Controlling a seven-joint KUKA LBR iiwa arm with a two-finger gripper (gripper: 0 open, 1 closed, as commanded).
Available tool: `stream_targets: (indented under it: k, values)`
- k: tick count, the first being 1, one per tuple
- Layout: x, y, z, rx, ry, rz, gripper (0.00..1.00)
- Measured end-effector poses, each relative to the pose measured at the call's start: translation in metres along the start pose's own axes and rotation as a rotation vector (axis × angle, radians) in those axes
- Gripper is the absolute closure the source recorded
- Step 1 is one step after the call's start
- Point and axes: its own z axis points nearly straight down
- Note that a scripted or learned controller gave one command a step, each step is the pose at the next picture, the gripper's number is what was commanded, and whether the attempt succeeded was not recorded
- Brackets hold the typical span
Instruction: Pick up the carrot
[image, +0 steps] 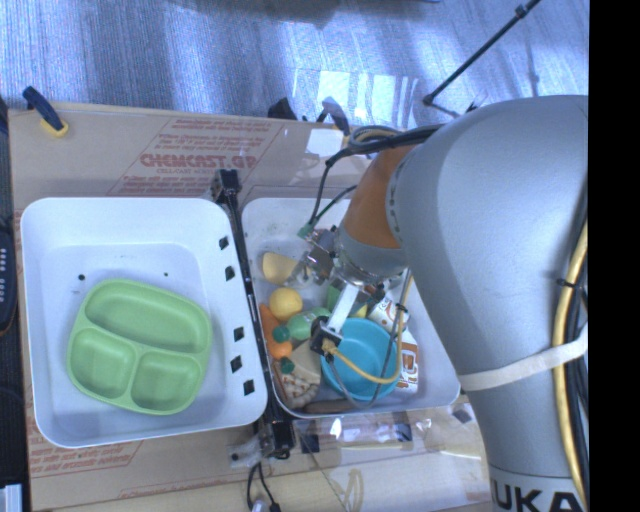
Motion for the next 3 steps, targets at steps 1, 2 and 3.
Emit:
stream_targets:
  k: [1,2,3]
  values:
    - [0.0,-0.0002,-0.0097,0.008,-0.001,-0.008,1.0]
    - [0.0001,-0.0004,-0.0096,0.008,-0.001,-0.009,0.0]
    - [0.0012,-0.0019,-0.0005,0.002,0.0,0.042,0.0]
